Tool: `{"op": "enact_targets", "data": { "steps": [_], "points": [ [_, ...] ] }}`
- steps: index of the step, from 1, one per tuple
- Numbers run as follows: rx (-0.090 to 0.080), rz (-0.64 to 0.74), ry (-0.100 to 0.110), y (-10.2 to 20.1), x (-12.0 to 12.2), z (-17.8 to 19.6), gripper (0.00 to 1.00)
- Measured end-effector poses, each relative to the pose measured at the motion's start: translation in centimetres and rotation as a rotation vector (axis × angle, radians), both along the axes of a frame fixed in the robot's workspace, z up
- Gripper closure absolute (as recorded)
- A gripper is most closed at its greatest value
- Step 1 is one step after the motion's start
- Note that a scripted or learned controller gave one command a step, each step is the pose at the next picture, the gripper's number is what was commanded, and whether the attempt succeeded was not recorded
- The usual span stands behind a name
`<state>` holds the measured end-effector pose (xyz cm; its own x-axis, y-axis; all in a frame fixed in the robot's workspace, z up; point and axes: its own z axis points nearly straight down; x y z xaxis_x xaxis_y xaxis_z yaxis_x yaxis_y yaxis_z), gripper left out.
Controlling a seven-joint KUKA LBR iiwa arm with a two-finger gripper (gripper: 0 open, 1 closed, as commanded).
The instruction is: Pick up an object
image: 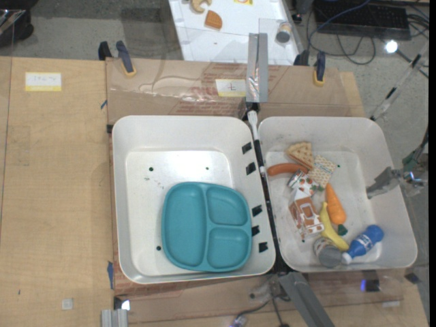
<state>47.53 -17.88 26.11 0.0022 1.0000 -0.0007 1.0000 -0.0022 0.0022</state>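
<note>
The right bin [379, 140] holds a heap of toy food. An orange sausage [285, 169] lies beside a tan wedge cracker [300, 154] and a square cracker [322, 169]. Further forward lie a white-and-brown carton [306, 211], a carrot [334, 206], a yellow banana [332, 232], a blue bottle [364, 241] and a grey lump [328, 256]. My gripper [379, 184] reaches in at the bin's right wall as a grey tip, to the right of the carrot and apart from every object. Nothing shows in its grasp.
A teal divided plate [204, 227] lies in the left bin [129, 182]. A metal post [257, 67] stands behind the divider between the bins. Blue clamps [124, 56] hold cardboard at the back. A white table [225, 12] with small toys stands beyond.
</note>
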Motion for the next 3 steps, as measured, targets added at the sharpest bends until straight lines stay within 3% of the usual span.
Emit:
{"op": "enact_targets", "data": {
  "steps": [1,2,3],
  "points": [
    [0.001,-0.036,0.001,5.6,2.6,-12.9,0.0],
    [0.001,-0.139,-0.001,0.3,3.0,-16.8,0.0],
    [-0.001,-0.146,-0.003,-0.1,2.9,-15.8,1.0]
  ]
}}
